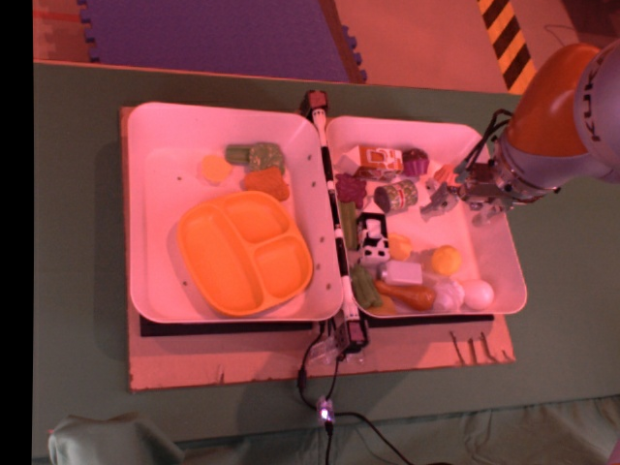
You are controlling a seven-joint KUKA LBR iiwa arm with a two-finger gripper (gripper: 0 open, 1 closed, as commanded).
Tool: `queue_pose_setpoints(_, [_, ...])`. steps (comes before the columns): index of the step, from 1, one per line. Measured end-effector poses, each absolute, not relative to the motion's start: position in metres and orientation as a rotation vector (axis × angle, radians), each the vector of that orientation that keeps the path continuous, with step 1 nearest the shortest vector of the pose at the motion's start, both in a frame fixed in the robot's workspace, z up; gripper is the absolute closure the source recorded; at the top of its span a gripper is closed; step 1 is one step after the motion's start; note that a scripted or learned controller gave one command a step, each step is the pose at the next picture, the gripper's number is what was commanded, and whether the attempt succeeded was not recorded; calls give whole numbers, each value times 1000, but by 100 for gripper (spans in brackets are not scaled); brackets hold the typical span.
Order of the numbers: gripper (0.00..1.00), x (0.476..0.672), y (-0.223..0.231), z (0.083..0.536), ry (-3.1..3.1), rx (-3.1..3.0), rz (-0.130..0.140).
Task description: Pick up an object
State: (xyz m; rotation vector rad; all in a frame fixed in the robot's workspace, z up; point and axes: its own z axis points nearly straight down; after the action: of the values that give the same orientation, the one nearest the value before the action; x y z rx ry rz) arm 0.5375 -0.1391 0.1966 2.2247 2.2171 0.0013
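The gripper (448, 200) is seen over the right bin (504, 260), near its upper right wall; whether anything is grasped cannot be told. Small toy foods are heaped in this bin: a green can (396, 197) beside the gripper, a black-and-white cow carton (374, 239) below it, a white egg (478, 294) at the lower right corner.

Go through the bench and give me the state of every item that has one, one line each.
pincer: over the right bin's upper right, finger state unclear.
orange tray: lying flat in the left bin, compartments bare.
green can: on its side in the right bin.
cow-pattern carton: lying down by the divider.
carrot: lying flat near the front wall.
white egg: resting in the front right corner.
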Motion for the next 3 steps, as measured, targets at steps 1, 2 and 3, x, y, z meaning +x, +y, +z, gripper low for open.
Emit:
queue_pose_setpoints(1, [0, 537, -139, 197, 2217, 2225, 1])
queue_pose_setpoints(2, [0, 530, -135, 138, 2220, 2229, -6])
queue_pose_setpoints(3, [0, 535, -138, 98, 2208, 2219, 12])
